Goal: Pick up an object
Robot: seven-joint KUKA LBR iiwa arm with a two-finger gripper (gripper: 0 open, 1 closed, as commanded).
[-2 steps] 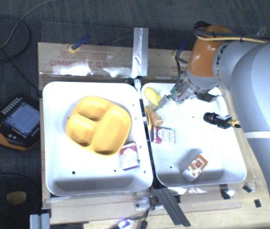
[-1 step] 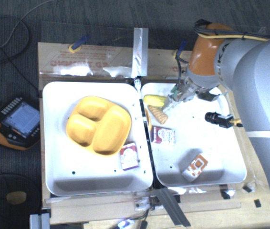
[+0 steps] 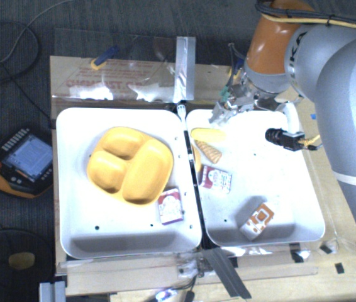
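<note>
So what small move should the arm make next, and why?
Probably lower toward the yellow piece just below the gripper at the right bin's far left corner. It is the nearest object, and nothing shows held yet.

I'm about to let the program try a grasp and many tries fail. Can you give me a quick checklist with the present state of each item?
1. Tool over a bin: ok, at the right bin's far left corner.
2. Nothing in the tool: cannot tell, fingers too small to read.
3. Target near the tool: ok, yellow piece and cone lie just below it.
4. Targets apart: not ok, yellow piece and cone touch at the bin wall.
5. Other picks free: ok, orange box and carton lie apart.
</note>
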